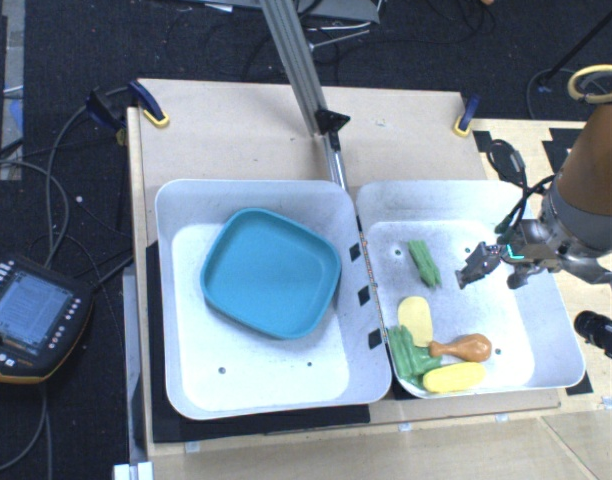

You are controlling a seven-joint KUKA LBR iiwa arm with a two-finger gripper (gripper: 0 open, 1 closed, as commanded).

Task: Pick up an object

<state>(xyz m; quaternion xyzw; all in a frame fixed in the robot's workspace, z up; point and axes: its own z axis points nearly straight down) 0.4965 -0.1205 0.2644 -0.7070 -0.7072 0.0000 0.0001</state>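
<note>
Approach step: your gripper (479,265) is hovering over the right bin (551,348), holding nothing.

Far to its left, you are seeing a blue square plate (272,272) lying in the left bin (186,368). Nearer, toys are waiting: a green bean pod (423,263) just left of the spread fingers, then below-left a pale yellow piece (416,319), a chicken drumstick (463,347) and a yellow piece (453,376). Next, I judge, you are needing to descend onto one and close.
</note>
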